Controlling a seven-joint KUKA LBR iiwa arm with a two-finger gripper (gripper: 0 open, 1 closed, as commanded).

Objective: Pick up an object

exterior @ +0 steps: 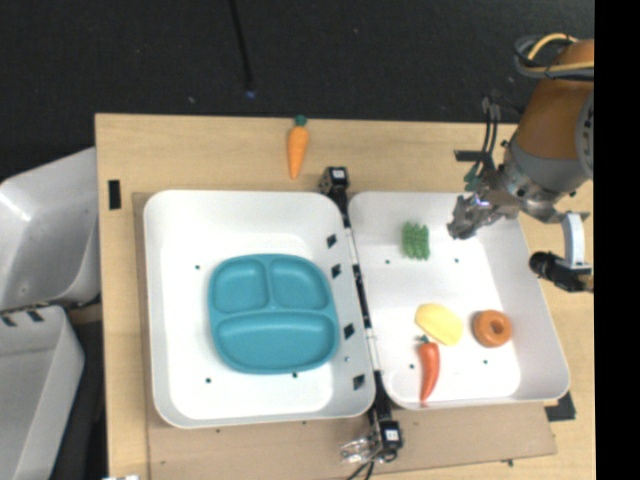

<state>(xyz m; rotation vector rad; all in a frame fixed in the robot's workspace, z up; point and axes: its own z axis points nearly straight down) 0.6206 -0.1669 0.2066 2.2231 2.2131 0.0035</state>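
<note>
Hand (462, 228) sits over the far edge of the right bin (530, 368); finger state cannot be told. Green piece (416, 240) lies just beside it, apart. Nearer: yellow piece (438, 323), donut (491, 328), red pepper (429, 370). Left bin (170, 368) holds 1 blue plate (272, 313). Carrot (297, 146) lies on the desk (200, 148).

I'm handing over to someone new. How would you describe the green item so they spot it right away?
Look in the right bin, in its far half near the dividing edge. The green item is a small bumpy lump lying alone, just left of the gripper. It is the only green thing; the yellow piece, donut and red pepper sit nearer the front.
</note>
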